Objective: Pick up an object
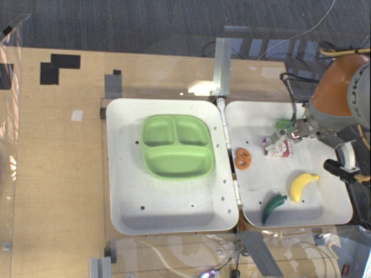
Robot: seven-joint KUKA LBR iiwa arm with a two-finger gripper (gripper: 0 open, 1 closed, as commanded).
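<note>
- Nearest the camera, along the front of the right bin (333,213), a dark green pepper-shaped toy (272,206) lies tilted, and a yellow banana (302,186) lies just beside it to the right, the two apart.
- Further in, against the divider between the bins, an orange pretzel-shaped piece (242,158) sits by the right bin's left wall.
- Behind that, towards the middle of the right bin, a small white and pink packet (277,147) rests on the bin floor.
- At the packet's upper right the hand (294,131) hangs low over the bin, near or touching the packet's corner; a small green thing (283,123) shows just beside it. How the hand stands, apart or together, cannot be told, and nothing is plainly between its parts.
- Above the hand the grey arm with its orange band (338,91) reaches in from the right, covering the bin's far right corner.
- Over in the left bin (124,172), a light green divided plate (176,145) lies flat, well apart from everything else.
- Beyond both bins the wooden tabletop (58,149) carries black markers (58,68) at its far left.
</note>
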